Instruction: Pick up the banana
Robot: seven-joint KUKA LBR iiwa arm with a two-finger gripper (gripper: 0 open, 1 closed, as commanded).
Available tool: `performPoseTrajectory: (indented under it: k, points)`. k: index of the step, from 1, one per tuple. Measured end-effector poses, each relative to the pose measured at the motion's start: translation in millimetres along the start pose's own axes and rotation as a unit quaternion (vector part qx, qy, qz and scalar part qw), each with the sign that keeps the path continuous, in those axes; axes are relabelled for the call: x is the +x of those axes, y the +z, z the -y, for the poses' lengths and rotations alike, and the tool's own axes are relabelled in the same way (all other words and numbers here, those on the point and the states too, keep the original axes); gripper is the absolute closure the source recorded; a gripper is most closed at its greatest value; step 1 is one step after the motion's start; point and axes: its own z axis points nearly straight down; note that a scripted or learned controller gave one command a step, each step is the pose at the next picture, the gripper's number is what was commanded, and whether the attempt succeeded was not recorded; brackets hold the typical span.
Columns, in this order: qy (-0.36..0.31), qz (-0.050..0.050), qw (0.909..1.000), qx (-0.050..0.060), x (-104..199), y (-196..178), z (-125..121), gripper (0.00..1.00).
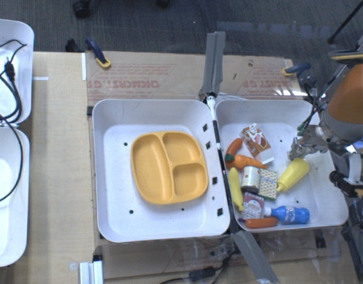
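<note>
Grey carpet runs behind a cardboard-covered bench [169, 76] carrying two shallow white bins side by side. We note the left bin [110, 176] holds a yellow divided plate [169, 166]. We note the right bin [323, 212] holds a loose pile of toy food and containers.

Banana [235, 188]: we take it to be the yellow curved piece lying lengthwise against the right bin's left wall, just beside a small can [250, 178]. A carrot [250, 161] lies above it, a red sausage [259, 222] below its lower end. Identification is tentative, since a yellow squeeze bottle [292, 175] in the same bin is also long and yellow.

Handling, our judgement: a light, stiff plastic toy with a smooth, somewhat slippery skin. We would take hold across its narrow middle. The wall on one side and the can on the other leave little room for fingers.

Gripper [301, 147]: we see it over the right part of the right bin, above the squeeze bottle's top and well apart from the banana. Cables and wrist hardware clutter it, and we cannot tell how it is set.

Hard to read: the arm [347, 102] is cut off at the frame's right. Labels on the small packets are illegible.
</note>
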Motion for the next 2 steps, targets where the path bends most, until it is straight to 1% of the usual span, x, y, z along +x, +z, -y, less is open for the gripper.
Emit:
performPoseTrajectory:
  k: [1, 2]
  points:
    - [-0.001, -0.001, 1.0000, 0.001, 1.4, 0.1, -0.2, 0.00]
    - [0.000, 0.000, 1.0000, 0.000, 0.4, -9.1, -0.4, 1.00]
